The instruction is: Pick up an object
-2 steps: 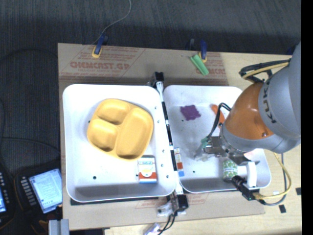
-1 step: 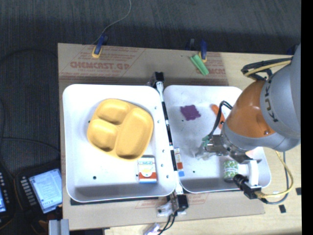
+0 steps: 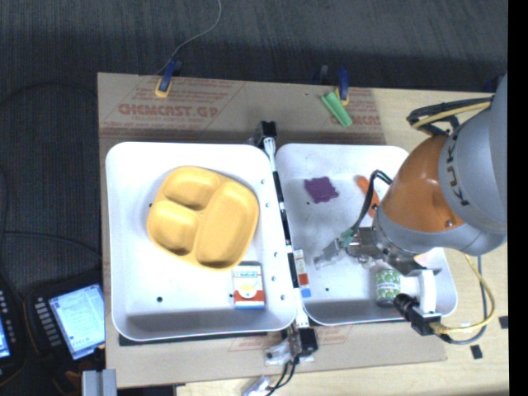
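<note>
My gripper (image 3: pixel 328 252) hangs low over the middle of the right bin (image 3: pixel 342 157), open, with nothing between its fingers. A small green and white can (image 3: pixel 386 285) stands near the bin's front right, just behind the wrist. A purple lump (image 3: pixel 321 189) lies toward the back of the same bin. An orange piece (image 3: pixel 364 185) pokes out from under the arm beside it. In the left bin (image 3: pixel 132 159) sit a large yellow bread-shaped object (image 3: pixel 203 215) and a small orange, white and blue box (image 3: pixel 247 286).
The bins' shared inner walls (image 3: pixel 280 221) run just left of the gripper. A green marker (image 3: pixel 337 109) and blue clips (image 3: pixel 169 77) lie on the cardboard behind the bins. The arm's orange band (image 3: pixel 417 192) covers the right bin's right side.
</note>
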Robot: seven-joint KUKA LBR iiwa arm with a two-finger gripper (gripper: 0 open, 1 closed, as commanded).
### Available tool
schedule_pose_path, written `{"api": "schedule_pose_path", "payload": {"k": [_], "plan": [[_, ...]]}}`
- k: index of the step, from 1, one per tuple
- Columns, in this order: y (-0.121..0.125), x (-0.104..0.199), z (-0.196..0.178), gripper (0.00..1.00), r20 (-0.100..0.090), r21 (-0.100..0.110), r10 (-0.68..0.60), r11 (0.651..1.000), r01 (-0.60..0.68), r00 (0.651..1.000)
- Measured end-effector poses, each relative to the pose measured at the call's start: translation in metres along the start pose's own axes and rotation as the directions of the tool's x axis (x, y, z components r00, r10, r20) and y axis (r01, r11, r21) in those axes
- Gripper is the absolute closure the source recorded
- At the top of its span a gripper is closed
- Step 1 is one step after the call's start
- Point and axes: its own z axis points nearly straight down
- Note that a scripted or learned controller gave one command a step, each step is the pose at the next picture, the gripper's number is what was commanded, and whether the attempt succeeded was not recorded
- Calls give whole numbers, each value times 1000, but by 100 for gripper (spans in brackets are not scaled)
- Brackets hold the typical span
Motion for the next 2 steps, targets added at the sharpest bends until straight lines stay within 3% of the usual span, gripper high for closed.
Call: {"api": "schedule_pose_path", "payload": {"k": [1, 2], "plan": [[51, -46, 22, 0, -5, 11, -2, 1000, 3, 1000], [53, -47, 11, 100, -1, 6, -2, 1000, 2, 1000]]}}
